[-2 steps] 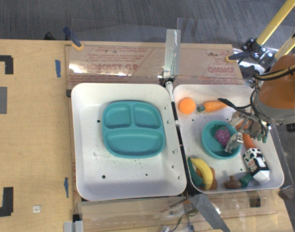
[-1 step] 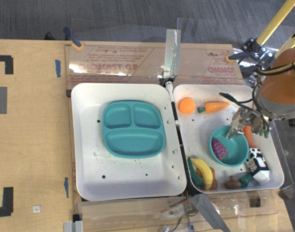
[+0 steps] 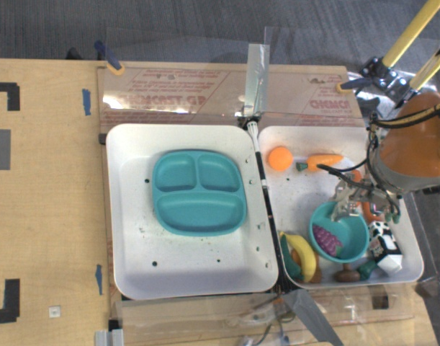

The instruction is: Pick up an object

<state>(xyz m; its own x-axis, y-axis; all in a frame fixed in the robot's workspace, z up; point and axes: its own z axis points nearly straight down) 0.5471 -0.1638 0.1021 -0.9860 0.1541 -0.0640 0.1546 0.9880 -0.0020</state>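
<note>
My gripper [image 3: 360,206] hangs over the right bin [image 3: 299,193], just above the far rim of a teal bowl [image 3: 349,245]. Inside the bowl lies a purple object [image 3: 326,239]. An orange ball [image 3: 280,158] and a carrot [image 3: 322,163] lie at the bin's far side. A yellow banana [image 3: 303,254] rests at the near left of the bowl. To the bowl's right sit a black-and-white toy [image 3: 381,231] and a white block [image 3: 389,261]. The arm's orange band [image 3: 414,146] hides part of the bin's right side.
The left bin [image 3: 126,215] holds a teal divided plate [image 3: 199,192]. A small brown object [image 3: 345,272] and a green one [image 3: 367,269] lie at the right bin's near edge. A clear upright divider [image 3: 257,78] stands behind the bins.
</note>
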